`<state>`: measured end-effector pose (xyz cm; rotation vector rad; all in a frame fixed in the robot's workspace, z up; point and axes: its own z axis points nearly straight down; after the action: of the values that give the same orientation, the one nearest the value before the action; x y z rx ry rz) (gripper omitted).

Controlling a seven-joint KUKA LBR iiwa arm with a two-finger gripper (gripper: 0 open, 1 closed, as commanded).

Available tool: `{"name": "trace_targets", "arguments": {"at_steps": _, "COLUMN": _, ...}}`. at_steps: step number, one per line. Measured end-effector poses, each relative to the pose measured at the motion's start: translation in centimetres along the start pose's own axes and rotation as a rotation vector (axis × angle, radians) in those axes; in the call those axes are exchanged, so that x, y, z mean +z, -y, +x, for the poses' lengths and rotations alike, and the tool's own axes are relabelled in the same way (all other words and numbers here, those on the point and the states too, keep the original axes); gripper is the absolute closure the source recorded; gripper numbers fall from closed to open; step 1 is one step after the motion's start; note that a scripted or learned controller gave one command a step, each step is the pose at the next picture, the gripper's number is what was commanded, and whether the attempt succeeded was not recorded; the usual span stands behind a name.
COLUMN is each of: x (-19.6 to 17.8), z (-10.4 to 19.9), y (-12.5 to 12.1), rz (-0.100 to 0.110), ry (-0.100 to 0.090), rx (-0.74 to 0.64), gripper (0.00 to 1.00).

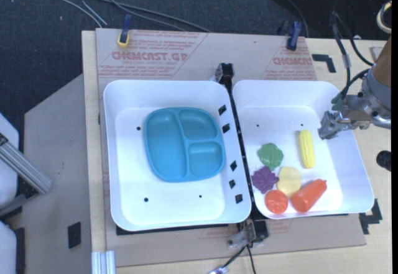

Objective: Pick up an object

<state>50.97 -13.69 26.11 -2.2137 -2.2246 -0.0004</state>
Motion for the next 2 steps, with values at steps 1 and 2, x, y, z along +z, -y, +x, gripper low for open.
{"name": "trace_targets", "arguments": {"at_steps": 1, "x": 0.5, "z": 3.9, "y": -2.3, "rz": -0.004, "ry": 0.002, "rx": 0.001, "gripper": 1.00}}
{"name": "trace_targets", "arguments": {"at_steps": 2, "x": 0.5, "z": 8.8, "y": -3.3, "rz": -0.004, "ry": 0.002, "rx": 0.001, "gripper": 1.00}}
